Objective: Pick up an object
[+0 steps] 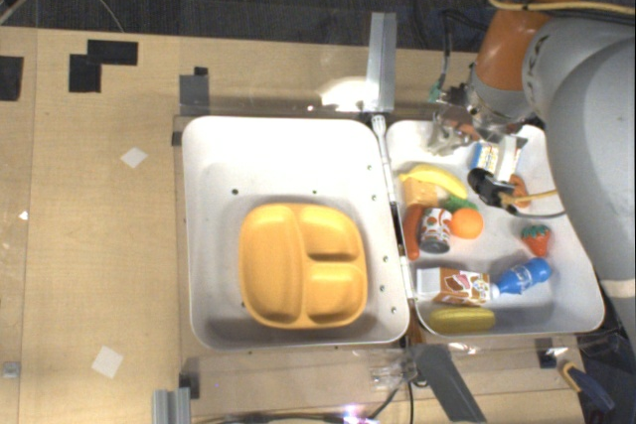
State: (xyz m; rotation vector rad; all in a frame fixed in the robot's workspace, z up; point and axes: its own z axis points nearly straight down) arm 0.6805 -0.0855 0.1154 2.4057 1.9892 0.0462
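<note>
Camera view, looking down at a slant on the pale wooden counter (89, 243), shows the grey arm with its orange band (507, 45) reaching in from the right over the far corner of the right-hand shallow white bin (586, 308). Its jaws (455, 129) sit low at that bin's far-left corner, above a yellow plastic banana (434, 181); whether they are released or clenched cannot be told, and nothing is seen between them. In the same bin lie a round orange ball (466, 223), a small red strawberry (537, 238), a blue bottle (524, 277), a white and brown carton (460, 287) and an olive-green oblong piece (461, 319) by the near wall. The left-hand shallow white bin (214, 174) holds a yellow compartment tray (301, 263).
</note>
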